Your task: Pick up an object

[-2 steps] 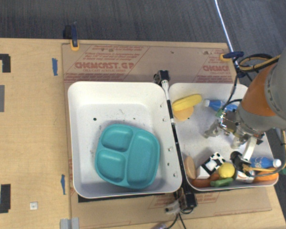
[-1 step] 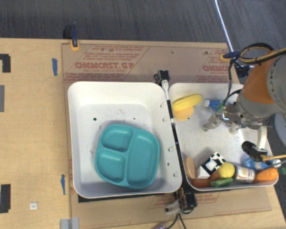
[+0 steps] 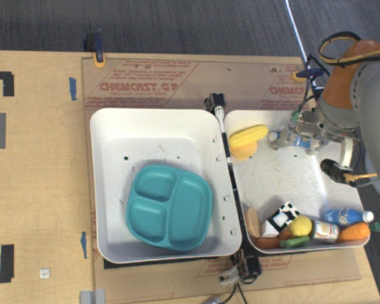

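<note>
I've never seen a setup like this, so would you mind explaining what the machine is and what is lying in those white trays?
This is one camera looking down at a slant on a bench. The grey arm with an orange band reaches in from the right; its claw hovers over the right bin. That bin holds a yellow banana-shaped toy near the top and a cluster along the bottom: a small bottle, an orange item, a yellow ball. The left bin holds a teal divided plate. I see nothing held.

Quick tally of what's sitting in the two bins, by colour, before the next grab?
Teal: 1, divided plate
Yellow: 2, banana-like toy, lemon-like ball
Orange: 1, carrot-like piece
Blue-capped bottle: 1
Black-and-white: 1, checked block
Tan: 1, flat piece
Total: 7 clearly told apart; the corner pile may hide more.
</note>
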You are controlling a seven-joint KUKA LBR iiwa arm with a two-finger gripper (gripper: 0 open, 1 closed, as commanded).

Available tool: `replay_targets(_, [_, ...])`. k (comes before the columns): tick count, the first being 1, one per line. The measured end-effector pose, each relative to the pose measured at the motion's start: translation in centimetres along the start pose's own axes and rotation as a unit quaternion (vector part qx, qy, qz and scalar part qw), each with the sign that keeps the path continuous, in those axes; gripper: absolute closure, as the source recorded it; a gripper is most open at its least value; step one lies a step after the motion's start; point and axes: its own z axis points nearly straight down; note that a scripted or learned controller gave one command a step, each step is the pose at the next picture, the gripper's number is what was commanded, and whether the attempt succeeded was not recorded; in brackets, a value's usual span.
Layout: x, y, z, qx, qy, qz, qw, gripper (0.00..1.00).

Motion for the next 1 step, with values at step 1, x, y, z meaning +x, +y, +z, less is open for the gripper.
replay_targets(1, [-0.33,1.81,0.16,0.021,0.002,-0.108,0.9939,0.00])
